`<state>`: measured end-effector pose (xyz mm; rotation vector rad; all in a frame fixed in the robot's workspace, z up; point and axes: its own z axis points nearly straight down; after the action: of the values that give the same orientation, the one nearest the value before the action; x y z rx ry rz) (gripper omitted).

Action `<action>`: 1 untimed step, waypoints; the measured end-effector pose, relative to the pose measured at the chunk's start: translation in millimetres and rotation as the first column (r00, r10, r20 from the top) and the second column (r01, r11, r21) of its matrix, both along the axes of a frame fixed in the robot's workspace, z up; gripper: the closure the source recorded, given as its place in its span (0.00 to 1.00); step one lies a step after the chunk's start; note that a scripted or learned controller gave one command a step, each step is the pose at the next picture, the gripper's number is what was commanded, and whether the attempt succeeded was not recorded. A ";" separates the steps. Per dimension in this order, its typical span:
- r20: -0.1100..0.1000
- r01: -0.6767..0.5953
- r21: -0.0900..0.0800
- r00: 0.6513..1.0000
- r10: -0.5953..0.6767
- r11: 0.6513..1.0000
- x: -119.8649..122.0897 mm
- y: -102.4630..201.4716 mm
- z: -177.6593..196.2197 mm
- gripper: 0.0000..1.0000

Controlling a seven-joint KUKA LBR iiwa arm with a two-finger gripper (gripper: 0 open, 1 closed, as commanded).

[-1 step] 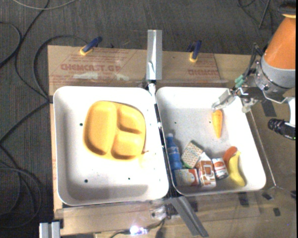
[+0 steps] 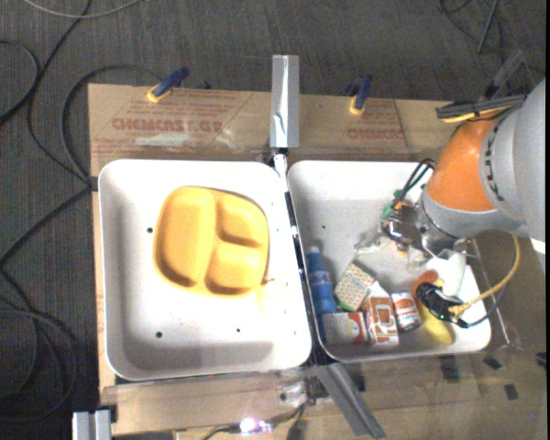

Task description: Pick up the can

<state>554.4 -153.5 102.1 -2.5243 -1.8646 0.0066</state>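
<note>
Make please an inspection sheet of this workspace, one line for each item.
Surface: two white bins side by side, left bin and right bin, on a cardboard sheet.
Job's things: blue can lying along the right bin's left wall.
Clutter: yellow divided tray in the left bin; small cartons and a patterned packet at the right bin's near side.
Claw: claw low in the right bin, apart from the can; fingers not discernible.
Cables: yellow cable by the arm; black cables on the floor.
Surroundings: grey carpet; two clamps.
</note>
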 end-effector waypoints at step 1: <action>0.021 0.186 -0.003 0.982 -0.186 0.983 -44.5 31.4 -12.3 0.00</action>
<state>509.9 -122.1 89.8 -2.7010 -1.6287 -0.0148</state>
